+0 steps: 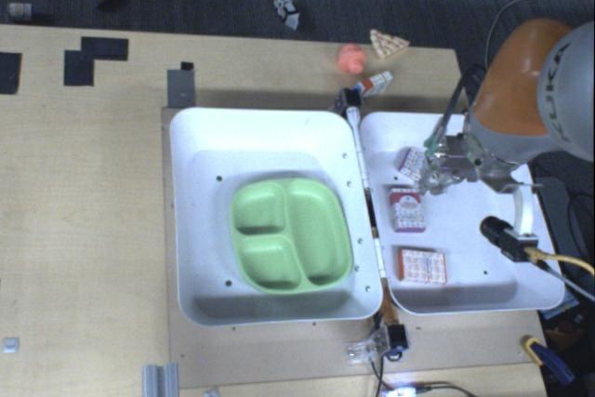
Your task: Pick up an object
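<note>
Gripper (437, 174) lowered into right bin (535, 293), close over small carton (410, 164) at back, likely chosen target. Finger state cannot be told. Two more cartons (406, 208) (422, 266) lie flat nearer front. Green divided tray (290, 234) rests in left bin (191, 228).

Wooden bench (84, 218) — two white bins (191, 200) side by side.

Grey arm (548, 98) with orange band reaching in from right, gripper (437, 170) lowered
</note>
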`<move>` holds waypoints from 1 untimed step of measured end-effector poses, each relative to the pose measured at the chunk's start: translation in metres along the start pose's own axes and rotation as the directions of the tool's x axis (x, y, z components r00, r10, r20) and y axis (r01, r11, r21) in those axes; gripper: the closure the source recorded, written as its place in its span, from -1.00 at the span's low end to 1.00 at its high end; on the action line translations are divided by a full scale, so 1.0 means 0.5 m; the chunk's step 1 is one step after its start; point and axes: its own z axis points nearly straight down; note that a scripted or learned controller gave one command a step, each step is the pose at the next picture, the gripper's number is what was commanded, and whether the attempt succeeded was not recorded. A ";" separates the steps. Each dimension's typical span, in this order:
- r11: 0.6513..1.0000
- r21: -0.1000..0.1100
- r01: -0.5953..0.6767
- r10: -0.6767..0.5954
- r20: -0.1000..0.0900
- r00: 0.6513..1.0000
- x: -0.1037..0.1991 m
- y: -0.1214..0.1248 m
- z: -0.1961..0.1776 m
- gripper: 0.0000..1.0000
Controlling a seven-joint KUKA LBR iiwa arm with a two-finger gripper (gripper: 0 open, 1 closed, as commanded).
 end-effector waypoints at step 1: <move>1.000 0.003 -0.002 0.002 0.001 1.000 -0.003 -0.002 0.002 -1.00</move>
